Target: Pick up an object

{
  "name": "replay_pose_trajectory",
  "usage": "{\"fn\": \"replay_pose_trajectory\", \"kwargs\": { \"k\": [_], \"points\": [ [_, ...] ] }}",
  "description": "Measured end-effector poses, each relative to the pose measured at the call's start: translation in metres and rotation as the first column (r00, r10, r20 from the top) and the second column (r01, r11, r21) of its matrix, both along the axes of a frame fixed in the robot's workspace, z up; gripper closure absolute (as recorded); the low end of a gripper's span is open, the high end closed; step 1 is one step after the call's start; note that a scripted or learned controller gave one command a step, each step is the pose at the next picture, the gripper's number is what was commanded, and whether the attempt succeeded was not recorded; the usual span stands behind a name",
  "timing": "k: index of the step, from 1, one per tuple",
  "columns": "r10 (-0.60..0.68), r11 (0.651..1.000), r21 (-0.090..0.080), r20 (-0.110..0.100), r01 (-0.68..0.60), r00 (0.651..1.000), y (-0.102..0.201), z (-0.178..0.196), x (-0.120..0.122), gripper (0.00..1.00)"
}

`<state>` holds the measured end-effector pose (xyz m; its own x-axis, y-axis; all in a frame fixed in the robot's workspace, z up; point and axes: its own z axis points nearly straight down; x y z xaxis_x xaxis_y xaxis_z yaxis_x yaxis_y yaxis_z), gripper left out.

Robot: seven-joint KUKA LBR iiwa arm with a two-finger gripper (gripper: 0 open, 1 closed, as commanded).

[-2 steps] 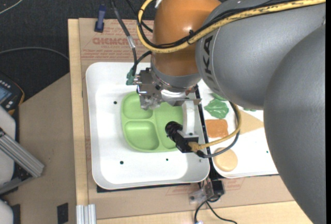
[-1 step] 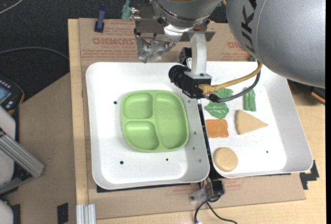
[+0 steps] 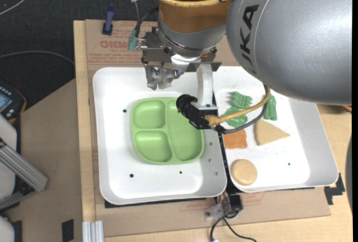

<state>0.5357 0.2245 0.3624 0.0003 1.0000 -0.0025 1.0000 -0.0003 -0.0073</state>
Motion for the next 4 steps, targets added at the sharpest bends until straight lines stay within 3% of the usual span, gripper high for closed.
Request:
{"fn": "replay_pose_trajectory", "kwargs": {
  "k": [1,2,3,4],
  "points": [
    [-0.004,1.000,0.001,0.003,0.004,1.000,-0.052,0.002,-0.048,1.00],
    [0.001,1.000,0.003,0.007,-0.001,1.000,-0.049,0.012,-0.046,1.00],
    [0.003,1.000,0.001,0.000,-0.003,1.000,-0.020,-0.036,-0.058,1.00],
    [-0.006,1.000,0.007,0.023,0.006,1.000,-0.081,0.090,-0.051,1.00]
  ]
}}
